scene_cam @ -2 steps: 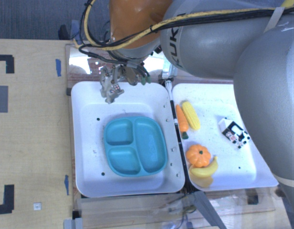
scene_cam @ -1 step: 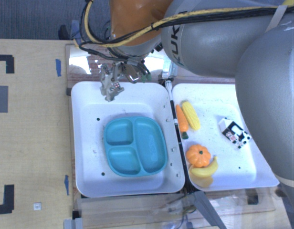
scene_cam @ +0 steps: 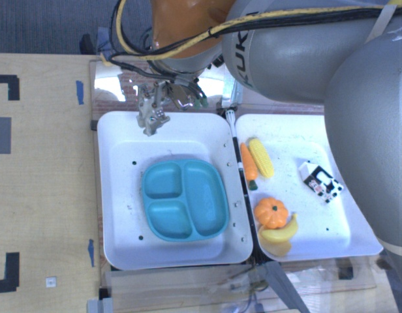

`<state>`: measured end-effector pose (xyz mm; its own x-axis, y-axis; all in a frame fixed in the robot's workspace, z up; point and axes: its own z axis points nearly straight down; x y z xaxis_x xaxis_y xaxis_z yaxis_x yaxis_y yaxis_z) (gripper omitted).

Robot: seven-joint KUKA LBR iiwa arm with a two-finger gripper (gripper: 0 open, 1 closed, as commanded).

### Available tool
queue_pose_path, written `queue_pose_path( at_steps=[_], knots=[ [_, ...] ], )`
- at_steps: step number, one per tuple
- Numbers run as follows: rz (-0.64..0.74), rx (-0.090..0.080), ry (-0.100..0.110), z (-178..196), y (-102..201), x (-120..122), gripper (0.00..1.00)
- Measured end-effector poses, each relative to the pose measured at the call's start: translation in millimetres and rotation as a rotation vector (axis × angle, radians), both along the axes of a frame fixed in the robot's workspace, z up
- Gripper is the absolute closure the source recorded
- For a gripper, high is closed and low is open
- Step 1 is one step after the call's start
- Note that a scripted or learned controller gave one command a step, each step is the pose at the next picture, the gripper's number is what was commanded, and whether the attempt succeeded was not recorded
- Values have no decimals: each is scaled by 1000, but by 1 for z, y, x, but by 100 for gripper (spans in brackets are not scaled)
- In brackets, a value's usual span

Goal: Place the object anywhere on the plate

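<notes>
hovering over the far edge of the left bin (scene_cam: 116,240), the gripper (scene_cam: 153,119) hangs below the arm's orange band (scene_cam: 185,18), just beyond the plate (scene_cam: 185,199). its metal fingers are small and bunched against the white rim; nothing can be seen between them, and i cannot tell whether they are apart or together.

the plate is a blue sectioned one, with two smaller compartments on its left and one long compartment on its right, lying flat in the middle of the left bin. all three compartments look bare, so nothing has been placed yet.

the candidates for the object all lie in the right bin (scene_cam: 357,240). an ear of corn (scene_cam: 261,158) and a carrot (scene_cam: 248,165) lie side by side against the bin's left wall, touching or nearly so. nearer the camera, a small orange pumpkin (scene_cam: 271,213) sits with a banana (scene_cam: 280,233) curled just under it, the two touching. a small black and white item (scene_cam: 322,181) lies apart toward the right side; what it is i cannot tell. the task does not say which of these is meant.

as a judgement, the task looks close to its start: nothing appears to be carried and the plate is unfilled. what is left is the whole of it: reaching across to the right bin, gripping one item, lifting it over the divide between the bins, and setting it down on the blue plate.
</notes>
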<state>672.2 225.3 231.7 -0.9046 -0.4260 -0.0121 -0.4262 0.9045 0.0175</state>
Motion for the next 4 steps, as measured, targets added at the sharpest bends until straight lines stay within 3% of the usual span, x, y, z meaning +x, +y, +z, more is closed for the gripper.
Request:
queue_pose_path(
  at_steps=[1,4],
  knots=[
    [687,-17,-9,33,0,-5,100],
    [670,1,-18,57,2,0,100]
  ],
)
